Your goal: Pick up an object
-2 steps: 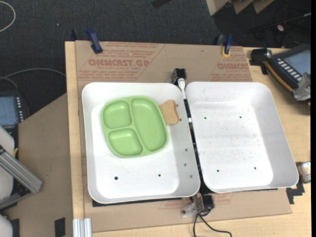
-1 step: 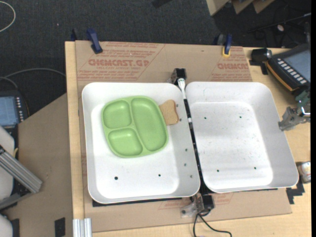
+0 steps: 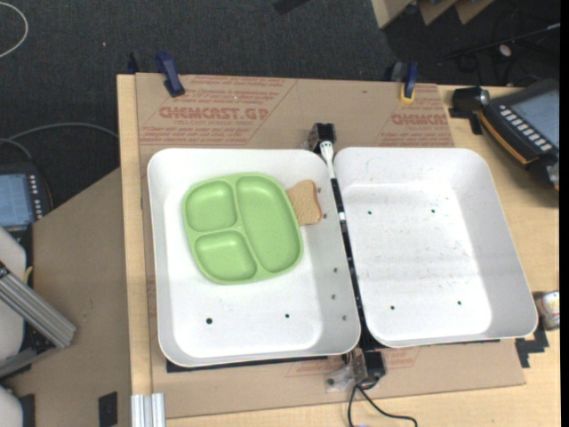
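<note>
Left bin (image 3: pixel 178 327), frame centre-left: green divided plate (image 3: pixel 242 228), tan slab, possibly toast (image 3: pixel 305 202), touching plate's upper-right rim, long axis near vertical. Gripper state: cannot tell. Right bin (image 3: pixel 427 238) adjacent.

**Two white bins on a cardboard-topped bench**

A shallow white plastic bin on the left (image 3: pixel 178 327) holds a light green plastic plate with three compartments (image 3: pixel 242 228), lying flat in the bin's upper half. A small tan, bread-like rectangular piece (image 3: pixel 306 203) touches the plate's right rim and lies near the bin's right wall. A second shallow white plastic bin on the right (image 3: pixel 427 247) sits just beside the first, their inner edges touching along a dark seam. Both rest on a brown cardboard sheet printed with red lettering (image 3: pixel 222 105), fixed by a blue clamp (image 3: pixel 169 74) at the top left edge and a blue and yellow clamp (image 3: pixel 408 82) at the top right.
</note>
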Available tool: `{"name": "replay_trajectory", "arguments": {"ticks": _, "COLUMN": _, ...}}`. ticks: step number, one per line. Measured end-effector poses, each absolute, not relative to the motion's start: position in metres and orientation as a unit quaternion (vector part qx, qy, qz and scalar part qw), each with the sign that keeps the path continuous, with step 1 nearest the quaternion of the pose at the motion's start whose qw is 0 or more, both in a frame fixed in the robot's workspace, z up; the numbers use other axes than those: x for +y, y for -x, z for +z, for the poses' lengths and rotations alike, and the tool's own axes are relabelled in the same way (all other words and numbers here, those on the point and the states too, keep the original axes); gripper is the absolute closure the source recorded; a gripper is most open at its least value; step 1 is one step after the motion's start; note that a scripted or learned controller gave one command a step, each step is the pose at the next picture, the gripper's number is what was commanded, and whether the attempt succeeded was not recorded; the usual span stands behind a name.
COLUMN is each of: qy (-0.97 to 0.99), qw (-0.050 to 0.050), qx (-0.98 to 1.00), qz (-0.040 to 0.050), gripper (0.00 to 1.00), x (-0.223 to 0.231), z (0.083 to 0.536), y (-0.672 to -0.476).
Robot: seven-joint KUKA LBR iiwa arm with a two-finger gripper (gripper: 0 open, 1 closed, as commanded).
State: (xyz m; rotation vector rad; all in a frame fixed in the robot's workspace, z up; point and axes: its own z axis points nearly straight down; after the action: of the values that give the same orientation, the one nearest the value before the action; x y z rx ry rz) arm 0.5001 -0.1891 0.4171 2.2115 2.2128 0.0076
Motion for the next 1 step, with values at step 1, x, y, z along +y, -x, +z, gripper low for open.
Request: {"name": "replay_trajectory", "arguments": {"ticks": 1, "qy": -0.706, "qw": -0.004, "qx": 0.708, "qz": -0.0015, "gripper": 1.0, "x": -0.1528, "z": 0.3395, "y": -0.478}}
